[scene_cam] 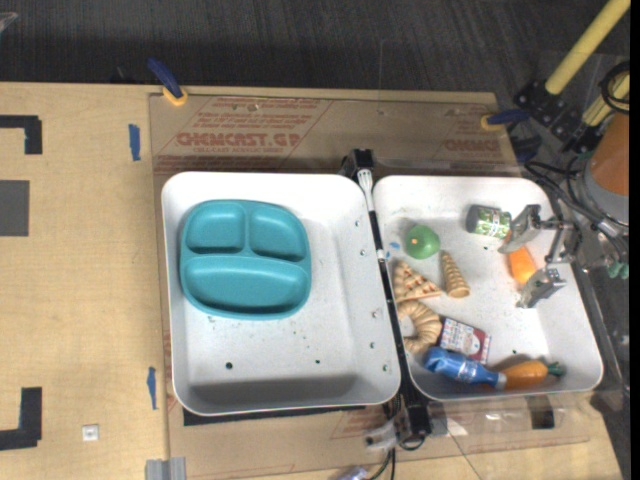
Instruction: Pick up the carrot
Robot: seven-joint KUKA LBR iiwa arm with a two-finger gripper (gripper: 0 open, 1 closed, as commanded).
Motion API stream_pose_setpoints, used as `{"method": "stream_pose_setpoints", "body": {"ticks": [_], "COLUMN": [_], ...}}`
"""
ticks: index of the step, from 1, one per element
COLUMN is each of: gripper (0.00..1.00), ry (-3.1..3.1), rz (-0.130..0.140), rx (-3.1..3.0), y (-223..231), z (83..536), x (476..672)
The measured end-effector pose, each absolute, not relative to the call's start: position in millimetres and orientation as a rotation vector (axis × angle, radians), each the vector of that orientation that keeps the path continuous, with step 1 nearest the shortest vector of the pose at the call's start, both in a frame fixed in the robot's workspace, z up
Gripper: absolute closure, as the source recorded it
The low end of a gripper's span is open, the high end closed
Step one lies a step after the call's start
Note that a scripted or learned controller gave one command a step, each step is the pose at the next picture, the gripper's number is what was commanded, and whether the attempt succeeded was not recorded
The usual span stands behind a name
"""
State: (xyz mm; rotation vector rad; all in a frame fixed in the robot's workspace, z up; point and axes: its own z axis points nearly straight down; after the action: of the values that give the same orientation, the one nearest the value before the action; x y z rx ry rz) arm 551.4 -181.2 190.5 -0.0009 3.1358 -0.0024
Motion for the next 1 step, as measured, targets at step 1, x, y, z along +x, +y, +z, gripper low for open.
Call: {"method": "stream_pose_setpoints", "body": {"ticks": [1], "gripper": [0.0], "ry": [3.083], "rz": [-0.003], "rx": [-0.553], "y": [-217.7], "z": [101.4], "x": [579.5]}}
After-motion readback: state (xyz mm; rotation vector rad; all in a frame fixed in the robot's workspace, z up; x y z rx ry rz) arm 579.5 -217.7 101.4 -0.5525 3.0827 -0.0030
